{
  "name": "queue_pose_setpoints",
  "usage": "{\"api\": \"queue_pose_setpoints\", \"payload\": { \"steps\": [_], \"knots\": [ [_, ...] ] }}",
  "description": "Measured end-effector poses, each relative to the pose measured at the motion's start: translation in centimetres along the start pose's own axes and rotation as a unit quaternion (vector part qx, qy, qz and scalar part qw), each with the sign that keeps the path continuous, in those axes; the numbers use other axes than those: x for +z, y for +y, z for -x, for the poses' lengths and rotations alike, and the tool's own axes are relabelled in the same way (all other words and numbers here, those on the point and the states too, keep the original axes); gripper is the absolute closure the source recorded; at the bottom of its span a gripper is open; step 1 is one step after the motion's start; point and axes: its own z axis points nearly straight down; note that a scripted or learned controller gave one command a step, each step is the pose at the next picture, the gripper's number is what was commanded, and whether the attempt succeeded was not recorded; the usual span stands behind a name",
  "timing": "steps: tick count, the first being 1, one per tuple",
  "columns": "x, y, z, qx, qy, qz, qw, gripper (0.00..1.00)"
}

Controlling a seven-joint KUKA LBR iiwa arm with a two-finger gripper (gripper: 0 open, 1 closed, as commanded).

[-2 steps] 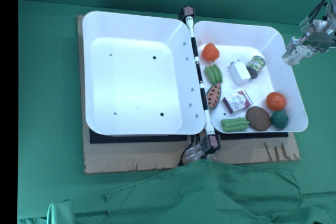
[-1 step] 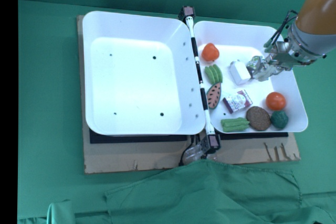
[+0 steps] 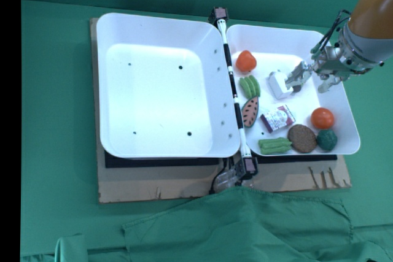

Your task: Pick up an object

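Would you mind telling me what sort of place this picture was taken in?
Most likely a robot lab's grasping test bench, not a kitchen. Two shallow white bins sit on cardboard over green cloth, the right one holds toy food such as a watermelon slice, and a robot arm's gripper reaches in.

Green cloth in front, brown cardboard sheet under the bins

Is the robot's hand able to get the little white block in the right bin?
Probably yes. The hand hangs right beside the white block, and nothing lies on top of the block. The pea pods and the small red packet sit apart from it, so the way looks free.
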Motion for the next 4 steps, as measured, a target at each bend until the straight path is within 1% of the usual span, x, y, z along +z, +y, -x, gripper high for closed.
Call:
{"api": "queue_pose_setpoints", "payload": {
  "steps": [1, 2, 3, 4],
  "knots": [
    [8.7, -2.0, 3.5, 0.002, 0.001, -0.004, 1.0, 0.0],
    [6.0, -0.7, 3.1, -0.001, -0.001, 0.002, 1.0, 0.0],
    [2.3, 5.0, 4.5, -0.001, -0.002, 0.004, 1.0, 0.0],
    [10.5, 11.2, 3.9, -0.002, -0.001, 0.001, 1.0, 0.0]
  ]
}}
